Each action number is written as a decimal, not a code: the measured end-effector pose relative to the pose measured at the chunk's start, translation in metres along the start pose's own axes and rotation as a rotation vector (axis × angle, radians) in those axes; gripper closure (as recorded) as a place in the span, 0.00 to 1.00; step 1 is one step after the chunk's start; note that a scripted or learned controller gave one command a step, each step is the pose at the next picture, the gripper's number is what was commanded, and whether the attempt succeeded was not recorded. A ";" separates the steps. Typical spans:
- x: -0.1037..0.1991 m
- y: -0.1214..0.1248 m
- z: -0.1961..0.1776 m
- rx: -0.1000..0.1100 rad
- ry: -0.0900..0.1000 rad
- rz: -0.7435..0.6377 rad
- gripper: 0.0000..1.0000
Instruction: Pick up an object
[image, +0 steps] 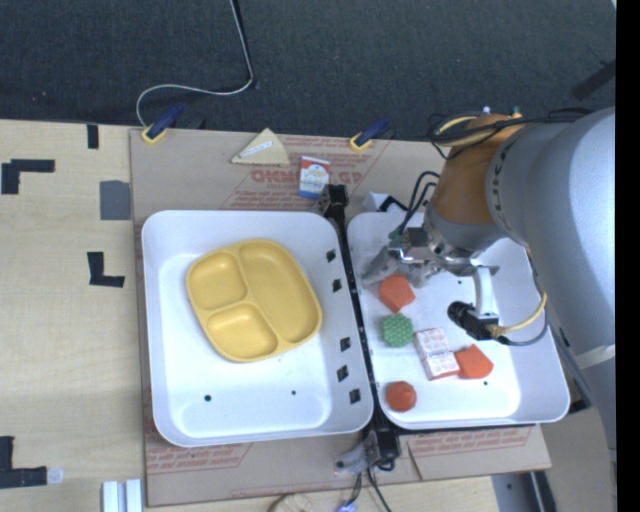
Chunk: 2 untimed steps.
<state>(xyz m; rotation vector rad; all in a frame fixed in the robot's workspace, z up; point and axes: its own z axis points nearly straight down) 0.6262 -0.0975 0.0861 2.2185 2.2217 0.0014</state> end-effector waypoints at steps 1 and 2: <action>-0.005 0.011 0.000 0.000 0.001 -0.002 0.00; -0.001 0.011 0.000 -0.001 -0.001 0.000 0.00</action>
